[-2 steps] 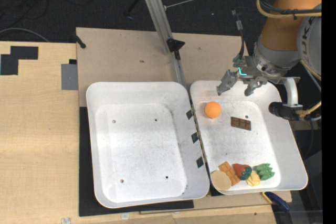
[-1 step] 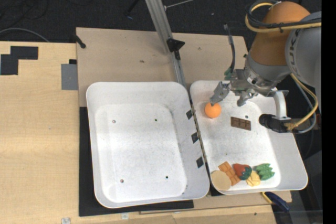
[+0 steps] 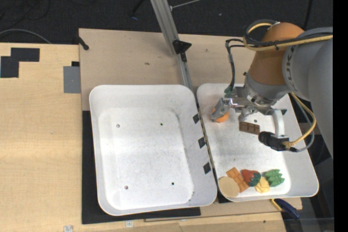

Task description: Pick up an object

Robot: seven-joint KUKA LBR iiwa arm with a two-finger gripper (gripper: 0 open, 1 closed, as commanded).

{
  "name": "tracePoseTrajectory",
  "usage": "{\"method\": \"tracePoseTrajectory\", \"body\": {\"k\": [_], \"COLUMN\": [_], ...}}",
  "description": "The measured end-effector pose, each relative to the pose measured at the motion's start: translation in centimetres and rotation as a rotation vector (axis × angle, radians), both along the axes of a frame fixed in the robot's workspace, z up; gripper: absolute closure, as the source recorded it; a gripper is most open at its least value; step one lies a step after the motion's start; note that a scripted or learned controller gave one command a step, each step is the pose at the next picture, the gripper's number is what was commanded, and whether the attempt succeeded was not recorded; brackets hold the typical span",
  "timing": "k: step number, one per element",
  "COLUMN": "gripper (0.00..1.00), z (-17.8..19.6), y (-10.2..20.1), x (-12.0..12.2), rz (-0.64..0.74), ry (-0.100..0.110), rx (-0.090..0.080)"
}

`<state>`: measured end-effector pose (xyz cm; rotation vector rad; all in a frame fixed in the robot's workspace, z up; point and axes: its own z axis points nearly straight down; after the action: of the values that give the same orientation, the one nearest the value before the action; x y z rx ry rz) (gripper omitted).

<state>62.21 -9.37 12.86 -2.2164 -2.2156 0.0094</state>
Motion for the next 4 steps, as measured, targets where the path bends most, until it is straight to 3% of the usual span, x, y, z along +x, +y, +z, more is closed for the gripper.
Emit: {"method": "tracePoseTrajectory", "body": {"k": [1,2,4], "gripper": [0.00,1.00,1.00], "z": [-3.7,-2.7,6.2], "y": [0.1,-0.1,-0.7], "x": [0.0,0.0,1.1], "rz": [-0.002,-0.009,-0.001], "ry": [-0.008,-0.008,-0.013], "rx": [-0.001,-0.001,-0.002]}}
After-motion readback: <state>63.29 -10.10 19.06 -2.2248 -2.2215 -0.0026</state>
